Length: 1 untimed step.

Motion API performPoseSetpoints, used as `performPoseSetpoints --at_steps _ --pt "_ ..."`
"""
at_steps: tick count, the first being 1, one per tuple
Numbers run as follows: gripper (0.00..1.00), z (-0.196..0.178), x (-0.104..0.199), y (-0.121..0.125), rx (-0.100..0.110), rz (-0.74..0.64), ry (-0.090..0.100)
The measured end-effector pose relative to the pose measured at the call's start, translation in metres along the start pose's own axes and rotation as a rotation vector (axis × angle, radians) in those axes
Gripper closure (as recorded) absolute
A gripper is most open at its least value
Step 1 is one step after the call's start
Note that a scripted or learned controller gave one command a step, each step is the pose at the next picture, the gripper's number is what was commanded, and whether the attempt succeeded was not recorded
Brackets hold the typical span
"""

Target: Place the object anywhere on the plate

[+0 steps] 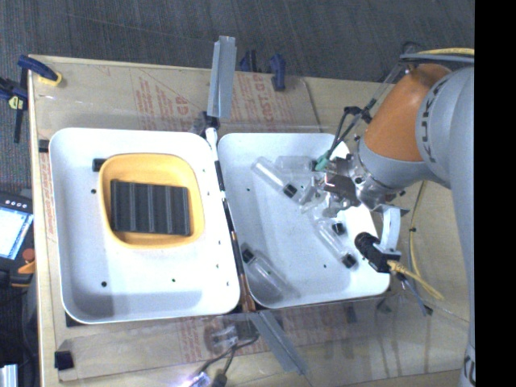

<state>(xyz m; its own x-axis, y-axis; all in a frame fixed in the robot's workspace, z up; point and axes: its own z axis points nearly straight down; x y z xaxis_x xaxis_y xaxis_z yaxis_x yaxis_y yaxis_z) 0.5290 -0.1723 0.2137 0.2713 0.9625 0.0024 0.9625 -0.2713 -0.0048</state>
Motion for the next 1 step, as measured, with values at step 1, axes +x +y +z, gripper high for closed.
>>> performPoseSetpoints --at_steps 1 --pt "1.0 -0.0049 0.0444 0.0227 -0.004 -0.268 -0.003"
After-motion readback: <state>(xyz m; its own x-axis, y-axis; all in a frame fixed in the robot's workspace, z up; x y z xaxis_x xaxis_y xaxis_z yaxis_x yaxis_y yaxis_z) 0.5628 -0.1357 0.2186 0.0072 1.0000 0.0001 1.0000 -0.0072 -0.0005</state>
